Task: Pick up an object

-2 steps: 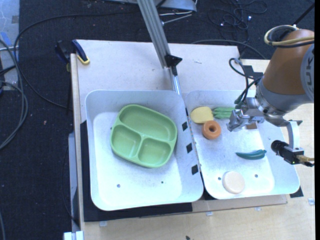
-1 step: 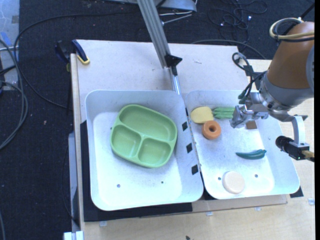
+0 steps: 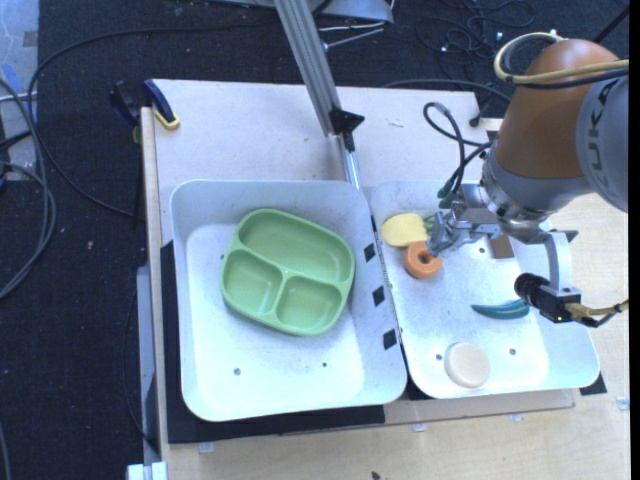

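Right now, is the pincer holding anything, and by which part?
Cannot be told. The pincer sits low beside the orange ring and yellow piece, but no object shows between its tips.

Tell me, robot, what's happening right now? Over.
Gripper low over right white bin. Orange ring just below it, not held. Yellow piece crowds alongside.

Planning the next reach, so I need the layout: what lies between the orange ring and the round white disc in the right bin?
In the camera view, bare white bin floor separates the orange ring from the white disc; the teal piece lies off to the right.
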Robot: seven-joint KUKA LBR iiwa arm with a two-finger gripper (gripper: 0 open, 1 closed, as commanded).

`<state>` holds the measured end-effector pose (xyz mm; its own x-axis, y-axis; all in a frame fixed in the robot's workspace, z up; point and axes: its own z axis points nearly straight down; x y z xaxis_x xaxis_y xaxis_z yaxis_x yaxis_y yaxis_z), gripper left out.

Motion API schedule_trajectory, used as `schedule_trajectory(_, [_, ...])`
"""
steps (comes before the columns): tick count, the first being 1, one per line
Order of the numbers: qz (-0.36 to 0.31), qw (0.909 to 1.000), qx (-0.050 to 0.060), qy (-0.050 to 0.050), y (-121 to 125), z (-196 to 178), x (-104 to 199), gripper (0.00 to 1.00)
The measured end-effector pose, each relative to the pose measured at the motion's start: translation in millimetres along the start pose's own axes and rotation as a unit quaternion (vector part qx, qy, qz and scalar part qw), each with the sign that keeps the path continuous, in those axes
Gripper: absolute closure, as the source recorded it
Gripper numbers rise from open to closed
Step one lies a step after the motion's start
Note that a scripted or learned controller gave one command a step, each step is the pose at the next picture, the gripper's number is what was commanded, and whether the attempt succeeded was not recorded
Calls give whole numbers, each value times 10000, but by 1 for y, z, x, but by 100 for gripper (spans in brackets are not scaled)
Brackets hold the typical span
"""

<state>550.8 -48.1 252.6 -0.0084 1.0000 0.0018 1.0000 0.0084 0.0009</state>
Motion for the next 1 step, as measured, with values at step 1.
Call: schedule_trajectory(1, [3, 10000, 17, -1, -17, 2, 53, 100])
